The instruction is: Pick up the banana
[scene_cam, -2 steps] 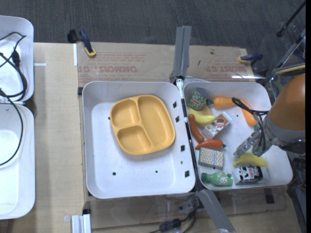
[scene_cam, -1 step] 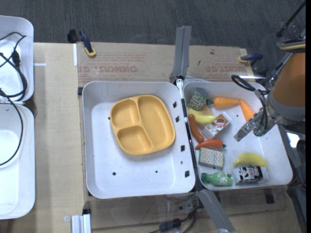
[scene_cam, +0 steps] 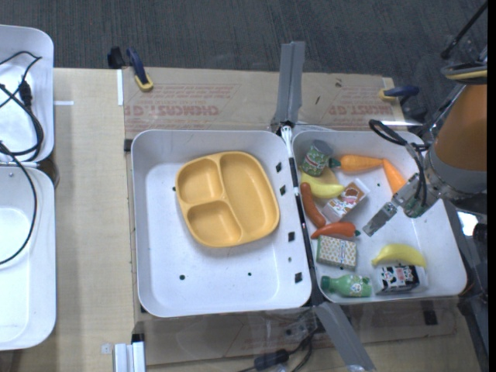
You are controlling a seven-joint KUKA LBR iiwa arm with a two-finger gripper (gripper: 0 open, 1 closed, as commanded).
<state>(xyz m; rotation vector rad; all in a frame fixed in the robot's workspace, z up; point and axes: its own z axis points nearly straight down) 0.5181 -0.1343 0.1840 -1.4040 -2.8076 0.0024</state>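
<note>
**Desk:** Where is the claw, and what does it hold?

**Photographer:** The gripper [scene_cam: 378, 222] hangs over the middle of the right bin [scene_cam: 453, 242], reaching in from the frame's right. Nothing shows in its grasp; whether it is set wide or narrow cannot be told from this slant.

**Desk:** And the banana?

**Photographer:** The banana [scene_cam: 399, 254] lies in the bin's lower right, near the gripper and below-right of it, just above a small black-and-white carton [scene_cam: 400, 278]. Its long axis runs roughly left to right across the frame, arched upward, both tips drooping toward the bottom edge. A second yellow fruit [scene_cam: 322, 186] sits in the bin's upper left, beside a carrot [scene_cam: 360, 162]; it may be another banana.

**Desk:** Which step is this?

**Photographer:** By appearances, the approach: no pick made. The next move probably calls for shifting down-right, straddling the fruit across its short width, then descending clear of the carton.
</note>
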